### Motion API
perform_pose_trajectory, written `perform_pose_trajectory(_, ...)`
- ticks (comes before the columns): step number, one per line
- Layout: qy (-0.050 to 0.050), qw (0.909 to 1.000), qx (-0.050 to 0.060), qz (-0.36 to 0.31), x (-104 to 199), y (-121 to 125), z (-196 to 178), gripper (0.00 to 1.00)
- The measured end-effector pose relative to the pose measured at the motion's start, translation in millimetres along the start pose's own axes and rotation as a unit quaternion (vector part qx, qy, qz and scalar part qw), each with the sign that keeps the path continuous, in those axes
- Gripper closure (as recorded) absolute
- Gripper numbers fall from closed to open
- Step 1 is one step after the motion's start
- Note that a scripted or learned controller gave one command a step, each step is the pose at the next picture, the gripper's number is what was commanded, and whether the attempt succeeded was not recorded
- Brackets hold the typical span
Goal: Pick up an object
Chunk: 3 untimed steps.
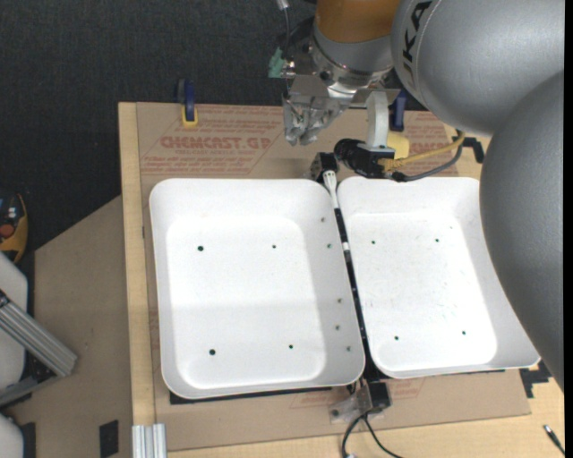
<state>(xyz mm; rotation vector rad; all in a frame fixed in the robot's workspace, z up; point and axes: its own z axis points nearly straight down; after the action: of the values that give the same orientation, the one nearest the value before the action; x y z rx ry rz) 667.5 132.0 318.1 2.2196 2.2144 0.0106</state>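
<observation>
My gripper [303, 125] hangs above the cardboard-brown board behind the bins, just past the far right corner of the left bin [235, 295]. It is raised well off the surface, and I see nothing hanging under it. The left bin's white floor carries a few small dark dots. The right bin [421, 277] looks the same, with plain white floor and small dots. The grey arm with its orange band [354, 18] comes in from the upper right and covers the right bin's far right side.
A black strip [345, 259] runs between the two bins. Blue clamps [188, 97] hold the board's far edge. An aluminium rail [36, 335] lies off the bench at the lower left. Cables and a connector [367, 402] sit at the front edge.
</observation>
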Motion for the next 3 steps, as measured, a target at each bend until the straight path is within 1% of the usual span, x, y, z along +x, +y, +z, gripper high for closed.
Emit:
perform_pose_trajectory(1,0.0,1.0,0.009,-0.003,41.4,-3.8,86.8,1.0)
perform_pose_trajectory(2,0.0,1.0,0.002,0.0,11.3,-15.2,29.9,1.0)
perform_pose_trajectory(3,-0.001,1.0,0.001,0.001,-45.1,-9.6,-13.4,1.0)
